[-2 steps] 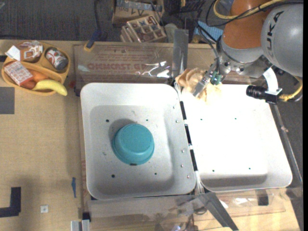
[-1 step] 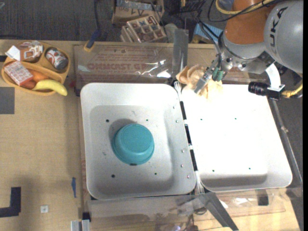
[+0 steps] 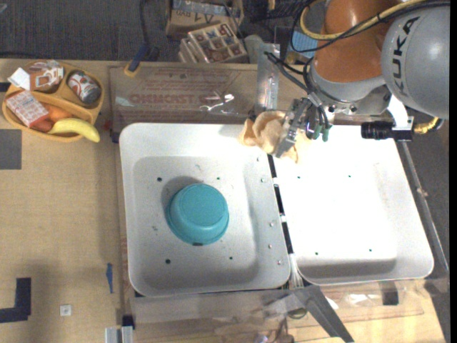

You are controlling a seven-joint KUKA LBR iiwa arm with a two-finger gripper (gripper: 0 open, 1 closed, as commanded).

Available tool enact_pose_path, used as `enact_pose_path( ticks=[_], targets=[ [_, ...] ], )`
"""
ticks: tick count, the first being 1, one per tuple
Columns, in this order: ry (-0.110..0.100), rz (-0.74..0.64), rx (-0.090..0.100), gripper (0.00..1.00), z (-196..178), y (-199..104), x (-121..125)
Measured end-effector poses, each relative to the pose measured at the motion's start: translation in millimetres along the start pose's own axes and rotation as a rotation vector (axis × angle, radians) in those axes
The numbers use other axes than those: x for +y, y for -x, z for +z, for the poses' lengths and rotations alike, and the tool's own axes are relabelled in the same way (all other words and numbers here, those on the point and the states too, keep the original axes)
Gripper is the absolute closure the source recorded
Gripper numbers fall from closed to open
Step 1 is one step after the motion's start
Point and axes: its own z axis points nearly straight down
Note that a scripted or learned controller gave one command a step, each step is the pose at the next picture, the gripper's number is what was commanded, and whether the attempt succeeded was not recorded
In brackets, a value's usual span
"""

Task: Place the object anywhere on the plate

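Two fingers of my gripper (image 3: 289, 138) pinch the tan object (image 3: 262, 131), as far as I can judge, high over the back rim between the bins. Teal plate (image 3: 198, 214) sits well apart in the left bin (image 3: 136, 191). A thin grip could slip mid-carry, dropping it short.

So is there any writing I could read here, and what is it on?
"KUKA", partly cut off, runs down the grey arm.
Faint red lettering on the clear bag behind the left bin: too blurred to read.
Print on the boxes at the top: too small to read.
Labels on the packets in the yellow tray: unreadable.
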Motion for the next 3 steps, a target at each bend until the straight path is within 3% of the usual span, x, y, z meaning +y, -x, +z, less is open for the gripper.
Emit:
enact_pose_path(
  ticks=[1,3],
  targets=[
    [0.001,-0.369,-0.001,1.00,-11.6,-43.2,31.1],
    [0.001,-0.373,0.000,1.00,2.4,-118.4,83.9]
  ],
)
